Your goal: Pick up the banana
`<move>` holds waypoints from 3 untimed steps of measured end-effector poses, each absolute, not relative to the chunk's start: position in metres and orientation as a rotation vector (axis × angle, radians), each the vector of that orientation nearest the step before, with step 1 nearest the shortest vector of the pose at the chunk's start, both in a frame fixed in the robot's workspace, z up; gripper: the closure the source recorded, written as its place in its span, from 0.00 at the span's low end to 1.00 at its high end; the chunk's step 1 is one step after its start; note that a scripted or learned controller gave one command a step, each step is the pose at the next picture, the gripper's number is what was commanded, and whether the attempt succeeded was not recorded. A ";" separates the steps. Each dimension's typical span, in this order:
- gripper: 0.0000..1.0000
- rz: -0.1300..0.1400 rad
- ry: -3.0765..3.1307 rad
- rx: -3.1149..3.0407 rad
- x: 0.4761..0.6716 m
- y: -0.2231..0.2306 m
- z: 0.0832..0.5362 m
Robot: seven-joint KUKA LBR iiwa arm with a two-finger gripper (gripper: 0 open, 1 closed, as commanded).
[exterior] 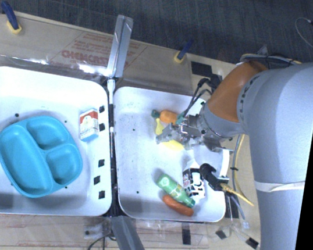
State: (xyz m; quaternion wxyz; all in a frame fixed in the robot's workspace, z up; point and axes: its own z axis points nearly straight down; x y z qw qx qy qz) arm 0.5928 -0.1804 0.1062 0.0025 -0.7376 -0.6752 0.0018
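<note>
Claw [174, 131] over banana [168, 143], right bin [129, 188]

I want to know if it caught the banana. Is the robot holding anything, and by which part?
It cannot be told. The gripper is down right at the yellow banana in the right bin, but the view is too blurry to show a hold.
</note>
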 end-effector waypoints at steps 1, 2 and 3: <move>1.00 0.010 -2.125 -2.301 0.594 -0.178 0.113; 0.00 0.010 -2.125 -2.300 0.594 -0.178 0.113; 0.00 0.007 -2.168 -2.263 0.625 -0.137 0.088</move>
